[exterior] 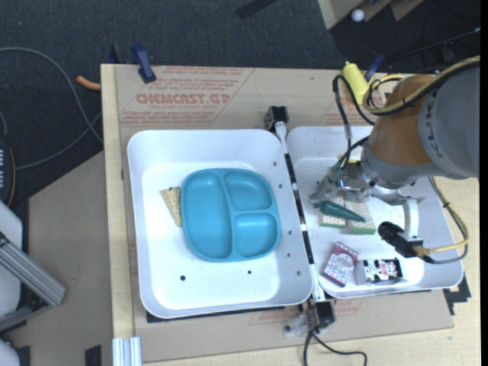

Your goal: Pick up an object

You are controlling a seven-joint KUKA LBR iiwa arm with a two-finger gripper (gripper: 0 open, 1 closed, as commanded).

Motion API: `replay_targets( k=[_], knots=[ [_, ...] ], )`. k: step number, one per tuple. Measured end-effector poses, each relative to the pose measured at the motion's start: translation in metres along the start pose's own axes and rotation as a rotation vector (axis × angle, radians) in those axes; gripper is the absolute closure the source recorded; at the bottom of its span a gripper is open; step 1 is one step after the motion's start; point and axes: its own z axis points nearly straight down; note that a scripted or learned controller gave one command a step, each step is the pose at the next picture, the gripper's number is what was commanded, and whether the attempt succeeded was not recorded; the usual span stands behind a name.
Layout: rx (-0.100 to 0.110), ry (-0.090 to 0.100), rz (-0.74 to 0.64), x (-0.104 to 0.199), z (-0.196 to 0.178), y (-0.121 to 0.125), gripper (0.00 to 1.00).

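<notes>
We have our gripper (335, 191) low in the right bin (435, 277), over the teal tool (341, 210); we cannot tell its state. Nothing looks lifted yet; picking remains.

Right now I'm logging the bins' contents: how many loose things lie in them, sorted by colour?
Light blue, divided plastic plate: 1
Tan, flat sponge-like piece: 1
Teal, slim tool-like item: 1
Speckled pale square pad: 1
Pink-maroon small packet: 1
Black-and-white small packet: 1
Total: 6

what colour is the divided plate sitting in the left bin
Light blue, a turquoise shade. The divided plate shows plainly in the camera view, lying in the left bin.
</notes>
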Motion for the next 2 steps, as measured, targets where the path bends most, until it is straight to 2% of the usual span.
replay_targets(
  k=[1,2],
  knots=[
    [0.012,0.003,0.002,0.001,-0.005,-0.004,1.00],
    [0.014,0.003,0.000,0.041,-0.096,-0.018,1.00]
  ],
)
